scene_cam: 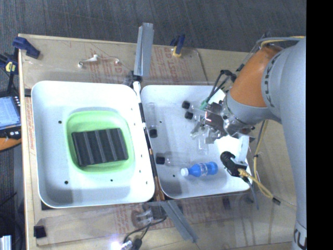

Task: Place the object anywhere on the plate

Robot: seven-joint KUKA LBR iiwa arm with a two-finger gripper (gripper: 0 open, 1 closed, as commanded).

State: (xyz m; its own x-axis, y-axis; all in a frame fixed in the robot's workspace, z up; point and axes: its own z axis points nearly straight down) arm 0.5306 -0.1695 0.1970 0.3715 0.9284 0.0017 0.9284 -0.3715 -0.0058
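**Bottle lies in the right bin, plate waits in the left**

The arm (pixel 270 82) reaches in from the right, its orange band above the wrist, and its pincer (pixel 205 132) hangs over the upper middle of the right bin (pixel 171 186). The metal fingers are blurred against the white floor of the bin, so I cannot tell whether they are spread or closed, and nothing can be made out between them.

The object, a small clear bottle (pixel 200 170) with a blue label and a white cap, lies on its side near the front wall of the right bin, cap toward the left. It sits below the pincer and apart from it. Just to its right, a black cable fitting (pixel 229 162) on the arm overhangs the bin's corner.

A few small dark pieces (pixel 186 104) are scattered over the floor of the right bin, one near the top, others toward the left wall.

The left bin (pixel 47 186) holds the green plate (pixel 99 120), roughly centred, with a dark ribbed rectangle (pixel 99 146) lying on it. The two bins touch along their inner walls.

On the tabletop (pixel 67 51) behind the bins, a blue clamp (pixel 178 45) grips the far edge, and a grey bar (pixel 143 48) runs back from the join between the bins.
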